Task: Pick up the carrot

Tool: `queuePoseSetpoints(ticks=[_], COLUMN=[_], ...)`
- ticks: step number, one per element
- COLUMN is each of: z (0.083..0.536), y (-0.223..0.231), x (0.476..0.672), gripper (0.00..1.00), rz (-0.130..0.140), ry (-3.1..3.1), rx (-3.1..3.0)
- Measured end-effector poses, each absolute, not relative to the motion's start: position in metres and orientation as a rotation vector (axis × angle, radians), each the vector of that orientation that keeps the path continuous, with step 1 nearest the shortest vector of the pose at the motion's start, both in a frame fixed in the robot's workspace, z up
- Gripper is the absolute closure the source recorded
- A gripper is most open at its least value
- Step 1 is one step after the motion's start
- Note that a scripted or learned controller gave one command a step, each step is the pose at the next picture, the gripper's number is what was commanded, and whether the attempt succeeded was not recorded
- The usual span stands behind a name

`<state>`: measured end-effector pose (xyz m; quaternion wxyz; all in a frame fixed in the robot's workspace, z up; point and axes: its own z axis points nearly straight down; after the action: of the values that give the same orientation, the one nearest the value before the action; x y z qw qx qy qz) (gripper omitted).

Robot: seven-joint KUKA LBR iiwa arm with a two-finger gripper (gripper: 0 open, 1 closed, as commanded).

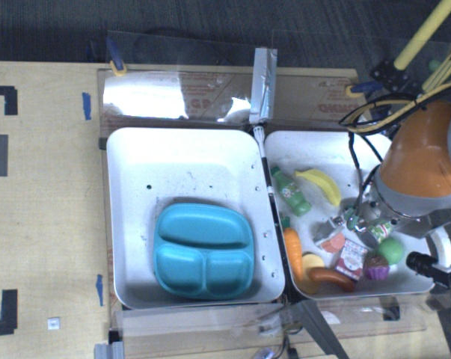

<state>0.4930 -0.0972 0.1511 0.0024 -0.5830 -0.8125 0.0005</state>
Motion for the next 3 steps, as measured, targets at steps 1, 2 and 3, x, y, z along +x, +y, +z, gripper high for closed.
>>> queuePoseSetpoints(ticks=[1,2,3], z=[0.253,0.184,0.184], y=[-0.058,-0.024,-0.025], x=[0.481,0.479,0.48], gripper=[0.0,0.0,0.0], rz=[-0.006,-0.001,-0.001], ry=[-2.611,-2.981,-2.982], rx=[-1.757,-0.984,-0.984])
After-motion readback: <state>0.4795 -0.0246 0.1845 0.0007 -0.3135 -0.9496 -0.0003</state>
